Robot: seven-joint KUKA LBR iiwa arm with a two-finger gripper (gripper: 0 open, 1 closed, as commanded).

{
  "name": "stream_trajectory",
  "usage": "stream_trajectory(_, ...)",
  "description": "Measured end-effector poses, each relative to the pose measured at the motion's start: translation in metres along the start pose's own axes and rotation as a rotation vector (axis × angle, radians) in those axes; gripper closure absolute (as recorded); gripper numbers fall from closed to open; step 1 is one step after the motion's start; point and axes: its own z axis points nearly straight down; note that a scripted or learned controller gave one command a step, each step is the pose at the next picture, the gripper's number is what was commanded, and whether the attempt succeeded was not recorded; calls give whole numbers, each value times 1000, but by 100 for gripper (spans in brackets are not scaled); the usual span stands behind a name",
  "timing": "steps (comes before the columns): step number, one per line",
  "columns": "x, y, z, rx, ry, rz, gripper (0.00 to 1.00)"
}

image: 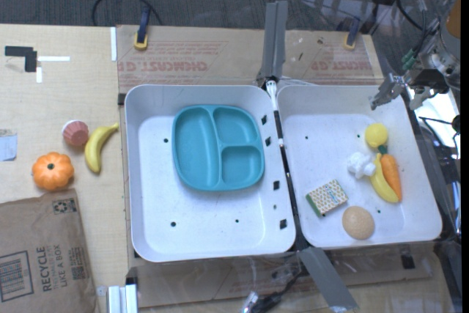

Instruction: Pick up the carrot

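I see the gripper (396, 90) at the right bin's (322, 234) far right corner; how far open it is I cannot tell. One carrot (390, 173) lies nearer me, well apart from it, against one banana (382, 187). Beside them: one lemon (376, 135), one egg (358, 223).

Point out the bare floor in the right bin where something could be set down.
In the right bin, the floor is bare across the upper left, between the divider wall and the lemon, above the small box. The right side is crowded: carrot, banana, white piece, egg. The gripper is over the upper rim.
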Motion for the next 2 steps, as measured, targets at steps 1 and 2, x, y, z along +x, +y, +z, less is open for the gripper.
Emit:
stream_trajectory(1,-48,-6,85,0,0,123,0)
stream_trajectory(2,-41,-41,168,-2,4,0,0)
